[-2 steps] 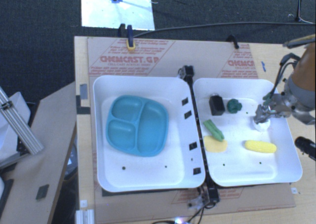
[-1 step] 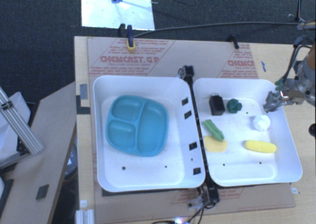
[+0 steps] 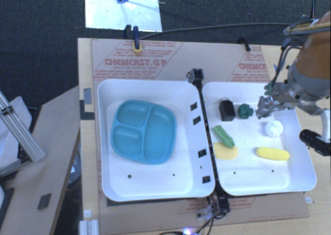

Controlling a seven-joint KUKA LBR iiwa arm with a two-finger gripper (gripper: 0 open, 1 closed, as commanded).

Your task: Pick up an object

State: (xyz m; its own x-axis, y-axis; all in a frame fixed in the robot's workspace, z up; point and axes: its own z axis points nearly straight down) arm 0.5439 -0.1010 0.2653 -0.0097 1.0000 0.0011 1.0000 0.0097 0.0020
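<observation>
While the arm leans in over the right bin, its fingers hang low, and I cannot tell their spread; a white lump lies just below them, a green piece just left, a black block beyond, a yellow piece farther down

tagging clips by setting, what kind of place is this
Most likely a robotics lab bench set up for grasping trials. Two white bins sit side by side on a taped-down board, small toy-like items such as a yellow piece lie in the right one, and the arm's tool hangs over them.
</observation>
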